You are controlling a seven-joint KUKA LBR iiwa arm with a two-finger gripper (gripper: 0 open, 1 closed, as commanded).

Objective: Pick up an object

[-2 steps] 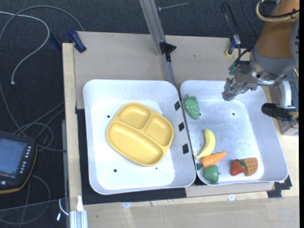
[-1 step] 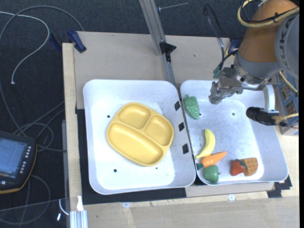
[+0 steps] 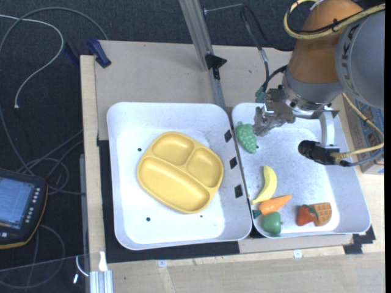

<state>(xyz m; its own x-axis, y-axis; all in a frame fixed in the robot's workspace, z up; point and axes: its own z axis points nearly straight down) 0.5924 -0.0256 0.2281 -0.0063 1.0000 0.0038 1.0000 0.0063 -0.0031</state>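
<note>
We saw the green grapes (image 3: 247, 137) lying at the upper left of the right bin (image 3: 342, 188), close to its left wall. The hand (image 3: 266, 119) hung just beside them, to their upper right; whether it was open or closed we could not tell. Lower down lay a banana (image 3: 266, 184), a carrot (image 3: 274, 204), a green pepper (image 3: 272, 223) and a red-and-orange toy (image 3: 314, 213). In the left bin (image 3: 122, 163) sat a yellow divided plate (image 3: 179, 171).
</note>
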